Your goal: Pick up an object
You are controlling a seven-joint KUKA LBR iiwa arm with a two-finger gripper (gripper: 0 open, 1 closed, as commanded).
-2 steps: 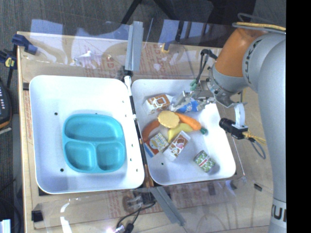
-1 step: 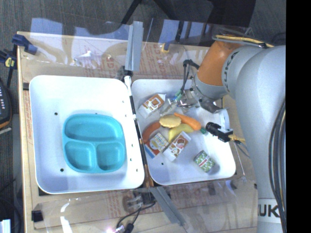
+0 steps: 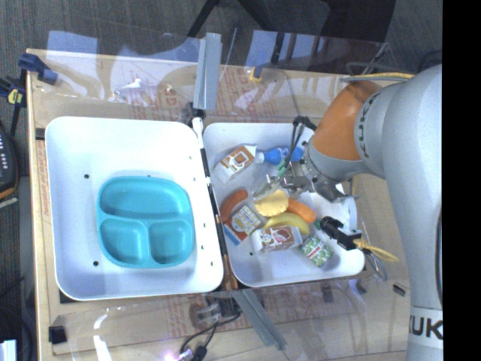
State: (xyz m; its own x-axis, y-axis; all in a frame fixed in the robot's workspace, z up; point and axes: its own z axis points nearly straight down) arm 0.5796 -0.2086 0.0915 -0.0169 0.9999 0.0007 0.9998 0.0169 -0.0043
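Plywood shows along the near edge of the bench (image 3: 150,318), pale and printed with faint reddish marks too small to read, under a clear glossy sheet. On it sit two shallow white plastic bins with rounded corners, side by side and touching along their inner rims. Smooth and matte, the left bin (image 3: 68,262) holds a turquoise plastic tray (image 3: 144,221) with three moulded compartments, one long above two smaller ones.

Nearest in the right bin (image 3: 259,273) lie a small green-and-white packet (image 3: 318,251) and a flat white carton with a brown-red picture (image 3: 276,238); their print is not legible. Beside them a yellow banana shape (image 3: 289,221) curves against an orange piece (image 3: 304,210), with a pale yellow rounded lump (image 3: 272,201) just above. A red-orange sausage shape (image 3: 232,203) lies toward the bin's left wall, next to a small brown-labelled packet (image 3: 246,219). Farther back rest a white carton with a brown label (image 3: 237,160) and a blue cap-like piece (image 3: 276,156).

Metal and black, the hand (image 3: 289,177) hangs low over this pile, just above the yellow lump; whether its tips are apart or together cannot be told. Behind it rises the grey arm (image 3: 406,126) with its glossy orange band (image 3: 342,122). White letters "UK" show on the arm's lower part.
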